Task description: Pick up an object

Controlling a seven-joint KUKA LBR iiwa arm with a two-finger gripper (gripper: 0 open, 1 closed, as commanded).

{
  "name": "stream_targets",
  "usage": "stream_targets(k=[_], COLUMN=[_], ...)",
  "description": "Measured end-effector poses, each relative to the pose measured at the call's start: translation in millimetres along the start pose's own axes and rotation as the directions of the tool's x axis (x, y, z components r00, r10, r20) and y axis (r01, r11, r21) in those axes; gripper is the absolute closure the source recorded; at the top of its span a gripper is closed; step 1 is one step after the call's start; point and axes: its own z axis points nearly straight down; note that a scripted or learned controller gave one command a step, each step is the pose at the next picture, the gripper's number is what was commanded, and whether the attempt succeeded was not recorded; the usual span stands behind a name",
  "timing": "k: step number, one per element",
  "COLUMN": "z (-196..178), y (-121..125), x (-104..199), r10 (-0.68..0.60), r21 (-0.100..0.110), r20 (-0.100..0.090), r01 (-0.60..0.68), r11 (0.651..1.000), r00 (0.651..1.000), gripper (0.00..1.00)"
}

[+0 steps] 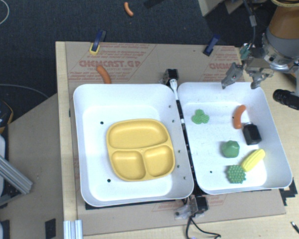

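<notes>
The right bin (269,176) holds several small toys: a green leafy piece (200,117), an orange sausage (238,116), a black block (251,133), a green pepper (230,149), a yellow corn cob (253,159) and a green broccoli (235,174). My gripper (242,79) hangs open above the far rim of that bin, fingers spread, nothing between them. It is up and away from the toys, nearest the orange sausage.
In the left bin (84,133) lies a yellow divided plate (139,148). An orange sausage (104,74) rests on the cardboard behind the left bin, and another (128,9) on the dark floor. Clamps (96,42) hold the board's far edge.
</notes>
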Motion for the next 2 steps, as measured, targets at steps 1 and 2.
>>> stream_targets(k=[1, 2], z=[-8, 47], y=[2, -8], x=[0, 0], r10=[-0.002, -0.002], r21=[-0.014, -0.007], r20=[0.002, 0.001], r01=[0.002, 0.002], r11=[1.000, 1.000], r00=[1.000, 1.000], gripper=[0.00, 0.00])
